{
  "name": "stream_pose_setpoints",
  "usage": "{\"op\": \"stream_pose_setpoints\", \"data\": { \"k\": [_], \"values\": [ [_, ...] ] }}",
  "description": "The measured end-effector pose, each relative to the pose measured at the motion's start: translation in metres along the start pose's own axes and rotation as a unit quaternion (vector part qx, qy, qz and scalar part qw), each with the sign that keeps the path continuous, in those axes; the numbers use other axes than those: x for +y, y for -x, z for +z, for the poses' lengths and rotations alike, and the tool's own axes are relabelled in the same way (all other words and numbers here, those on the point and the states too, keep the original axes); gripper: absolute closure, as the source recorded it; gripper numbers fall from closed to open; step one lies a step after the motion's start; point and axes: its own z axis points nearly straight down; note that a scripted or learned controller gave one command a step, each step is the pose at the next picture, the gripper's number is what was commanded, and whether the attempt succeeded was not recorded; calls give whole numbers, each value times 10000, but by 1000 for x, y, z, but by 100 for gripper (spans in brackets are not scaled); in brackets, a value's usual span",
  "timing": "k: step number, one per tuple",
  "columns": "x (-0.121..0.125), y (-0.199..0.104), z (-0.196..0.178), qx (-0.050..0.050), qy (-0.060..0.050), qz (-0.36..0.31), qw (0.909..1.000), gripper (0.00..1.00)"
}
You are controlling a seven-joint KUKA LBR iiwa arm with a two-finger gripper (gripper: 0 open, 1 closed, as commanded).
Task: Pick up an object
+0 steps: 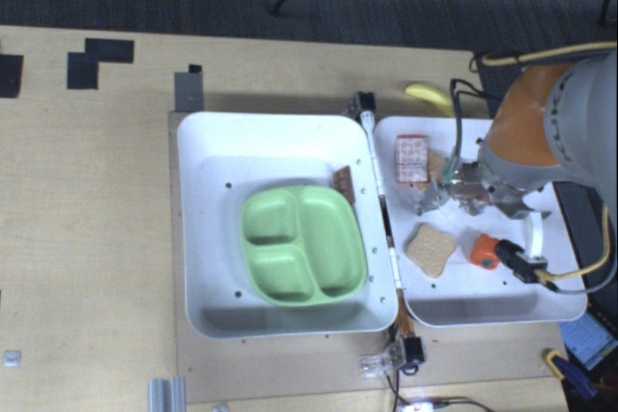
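Green divided tray (303,244) lies in the left bin (208,207). Right bin (541,304) holds a toast slice (431,248) near its front-left, long axis running diagonally, a red-patterned packet (411,159) lengthwise front to back, and an orange piece (484,251). Gripper (436,193) hangs between packet and toast; its state cannot be told.

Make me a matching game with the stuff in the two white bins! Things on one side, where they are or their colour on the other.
Things:
1. divided plate
2. slice of bread
3. banana
4. small packet

Clues:
A. yellow, lying on the bench just behind the right bin
B. green, in the left bin
C. red and white, near the back of the right bin
D. tan, in the right bin near the wall between the bins

Pairs: 1-B, 2-D, 3-A, 4-C
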Motion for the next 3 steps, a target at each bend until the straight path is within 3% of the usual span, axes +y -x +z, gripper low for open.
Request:
{"op": "stream_pose_setpoints", "data": {
  "k": [1,2,3],
  "values": [
    [1,0,-11,2,17,-5,10000,100],
    [1,0,-11,3,15,-5,10000,0],
    [-66,8,0,1,-10,16,10000,0]
  ]
}}
